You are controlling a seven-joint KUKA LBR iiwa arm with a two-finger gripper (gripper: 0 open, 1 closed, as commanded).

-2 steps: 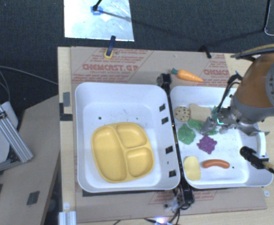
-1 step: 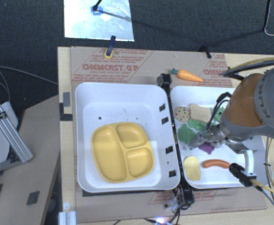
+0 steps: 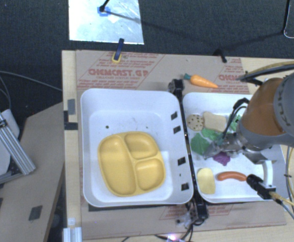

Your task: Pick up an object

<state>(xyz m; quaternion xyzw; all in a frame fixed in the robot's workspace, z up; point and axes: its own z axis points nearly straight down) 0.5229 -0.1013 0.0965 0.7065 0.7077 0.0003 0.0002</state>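
The right bin (image 3: 273, 198) holds several small toy foods. A red-orange sausage (image 3: 231, 176) is seen near its front wall, its long axis running left to right across the bin, almost level. Just to its left a pale yellow piece (image 3: 206, 180) lies with its long axis front to back. A purple piece (image 3: 221, 159) and a green leafy piece (image 3: 201, 143) sit just beside each other in the middle of the bin; a round speckled cracker (image 3: 195, 122) and a cream slab (image 3: 216, 121) lie toward the back.

The gripper (image 3: 221, 146) is lowered over the green and purple pieces, but its fingertips are blurred against them and partly covered by the grey wrist — whether anything is gripped, or how far the fingers are spread, cannot be told.

Outside the bins, a carrot (image 3: 201, 80) rests on the cardboard sheet (image 3: 137, 69), tip pointing right. On the sheet "CHEMCAST" can be read in red; the smaller line below is illegible, and a second printing at right is cut off by the arm.

The left bin (image 3: 94, 110) carries a yellow divided plate (image 3: 131, 163).
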